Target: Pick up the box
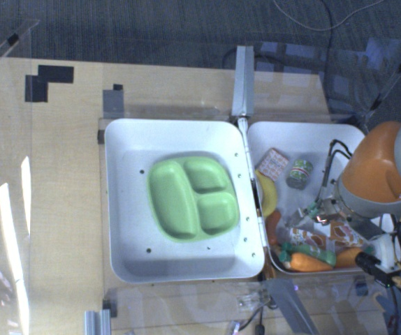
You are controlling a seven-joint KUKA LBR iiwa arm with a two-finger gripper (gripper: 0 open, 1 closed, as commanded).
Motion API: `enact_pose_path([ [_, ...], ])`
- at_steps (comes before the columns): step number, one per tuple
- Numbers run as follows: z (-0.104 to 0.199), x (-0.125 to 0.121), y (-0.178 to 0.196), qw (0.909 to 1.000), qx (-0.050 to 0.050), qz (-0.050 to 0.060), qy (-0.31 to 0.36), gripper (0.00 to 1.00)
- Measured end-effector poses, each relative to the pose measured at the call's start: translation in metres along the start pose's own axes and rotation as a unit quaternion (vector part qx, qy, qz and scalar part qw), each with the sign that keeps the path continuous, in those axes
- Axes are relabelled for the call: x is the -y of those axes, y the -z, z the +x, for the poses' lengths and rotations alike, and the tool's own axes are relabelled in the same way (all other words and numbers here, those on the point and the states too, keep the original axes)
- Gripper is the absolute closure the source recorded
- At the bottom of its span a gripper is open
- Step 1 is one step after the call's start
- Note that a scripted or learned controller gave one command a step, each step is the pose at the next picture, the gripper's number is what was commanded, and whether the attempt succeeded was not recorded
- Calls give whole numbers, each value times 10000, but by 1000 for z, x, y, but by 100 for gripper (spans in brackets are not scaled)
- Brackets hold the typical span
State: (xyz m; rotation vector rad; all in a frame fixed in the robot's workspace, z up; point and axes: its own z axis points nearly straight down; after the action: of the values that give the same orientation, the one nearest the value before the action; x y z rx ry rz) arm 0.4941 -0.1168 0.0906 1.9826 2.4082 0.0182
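On the worktop, two shallow white bins side by side. Left bin: a green divided tray, three compartments, lying near the middle. Right bin: the box, small, with a pinkish patterned face, lying flat at the far left corner, close beside the dividing wall. Just right of it, a small can with a green label. Near side of the box, a yellow banana along the left wall. Further toward the near edge, a crinkly packet and an orange carrot, crowded together. Reaching in from the right, the grey arm with its orange band; the hand low over the packet pile, well apart from the box. Hand's grip: cannot tell, too blurred among the clutter.
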Motion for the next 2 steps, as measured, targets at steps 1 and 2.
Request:
enact_pose_path([
  [1, 1, -2, 11, 10000, -15, -13, 11, 100],
  [2, 0, -3, 12, 10000, -6, -27, 8, 0],
])
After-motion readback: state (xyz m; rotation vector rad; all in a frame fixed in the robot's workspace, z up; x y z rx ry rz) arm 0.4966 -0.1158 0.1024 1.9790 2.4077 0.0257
